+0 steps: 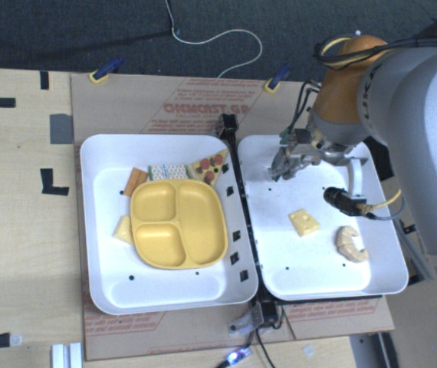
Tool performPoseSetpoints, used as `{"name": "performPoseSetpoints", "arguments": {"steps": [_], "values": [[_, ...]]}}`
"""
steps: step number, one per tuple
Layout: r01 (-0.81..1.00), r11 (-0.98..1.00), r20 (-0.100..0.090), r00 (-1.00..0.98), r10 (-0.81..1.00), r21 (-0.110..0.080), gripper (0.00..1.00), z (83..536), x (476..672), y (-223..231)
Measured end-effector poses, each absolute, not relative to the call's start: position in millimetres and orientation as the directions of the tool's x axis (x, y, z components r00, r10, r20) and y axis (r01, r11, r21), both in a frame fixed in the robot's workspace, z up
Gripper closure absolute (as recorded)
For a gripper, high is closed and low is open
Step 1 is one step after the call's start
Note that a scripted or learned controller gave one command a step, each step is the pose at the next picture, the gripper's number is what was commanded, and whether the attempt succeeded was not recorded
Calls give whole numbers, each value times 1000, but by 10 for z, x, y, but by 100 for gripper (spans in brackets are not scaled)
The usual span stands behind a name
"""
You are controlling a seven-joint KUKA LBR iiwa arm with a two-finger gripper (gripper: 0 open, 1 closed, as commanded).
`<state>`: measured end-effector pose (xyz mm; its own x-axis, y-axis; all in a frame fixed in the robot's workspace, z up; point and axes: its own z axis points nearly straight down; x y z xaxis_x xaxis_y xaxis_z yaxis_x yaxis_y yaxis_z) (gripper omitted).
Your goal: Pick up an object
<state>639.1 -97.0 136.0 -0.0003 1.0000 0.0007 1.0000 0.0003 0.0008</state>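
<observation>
Right white bin [387, 282]; cheese wedge [304, 222] below, apart from hand [282, 167]; hand's state unclear

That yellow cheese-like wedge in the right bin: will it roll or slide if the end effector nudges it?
The yellow wedge lies flat, so it probably slides rather than rolls. It looks like a small toy piece, likely light and rigid. The right bin floor looks smooth, so a sideways nudge may skate it.
</observation>
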Motion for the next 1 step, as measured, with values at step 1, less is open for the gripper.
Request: {"name": "performPoseSetpoints", "arguments": {"steps": [1], "values": [[1000, 3, 1, -3, 1000, 4, 100, 1972, 6398, -892]]}}
